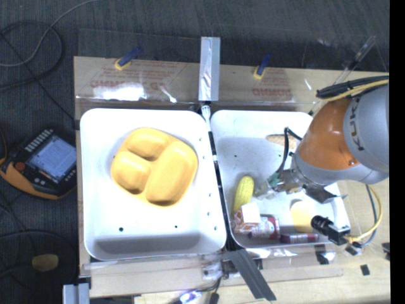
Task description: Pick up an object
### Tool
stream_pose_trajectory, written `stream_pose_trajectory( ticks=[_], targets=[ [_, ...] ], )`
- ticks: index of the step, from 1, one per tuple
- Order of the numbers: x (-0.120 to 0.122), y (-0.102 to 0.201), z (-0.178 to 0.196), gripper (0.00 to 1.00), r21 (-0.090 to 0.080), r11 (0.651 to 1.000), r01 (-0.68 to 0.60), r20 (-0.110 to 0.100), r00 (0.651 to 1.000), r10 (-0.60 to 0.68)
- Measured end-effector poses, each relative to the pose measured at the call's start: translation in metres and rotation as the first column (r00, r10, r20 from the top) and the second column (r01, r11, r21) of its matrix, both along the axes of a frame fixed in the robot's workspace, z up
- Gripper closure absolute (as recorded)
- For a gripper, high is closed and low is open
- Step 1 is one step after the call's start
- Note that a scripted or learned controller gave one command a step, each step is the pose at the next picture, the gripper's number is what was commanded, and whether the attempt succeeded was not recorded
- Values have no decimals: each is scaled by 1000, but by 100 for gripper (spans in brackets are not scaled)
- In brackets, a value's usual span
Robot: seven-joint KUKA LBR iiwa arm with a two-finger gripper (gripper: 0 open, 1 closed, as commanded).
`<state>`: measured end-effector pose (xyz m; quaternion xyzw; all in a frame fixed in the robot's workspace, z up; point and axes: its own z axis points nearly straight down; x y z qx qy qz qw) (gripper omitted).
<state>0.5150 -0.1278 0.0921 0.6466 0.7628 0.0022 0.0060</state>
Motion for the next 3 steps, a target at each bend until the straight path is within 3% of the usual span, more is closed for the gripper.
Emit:
stream_pose_trajectory(
  ticks=[1,2,3],
  targets=[
    [2,1,-1,0,-1,1000,-2,4,1000,2],
    [65,23,-1,0,-1,986,-167,3,986,167],
    [3,16,-1,0,-3,975,-223,3,975,223]
  ],
)
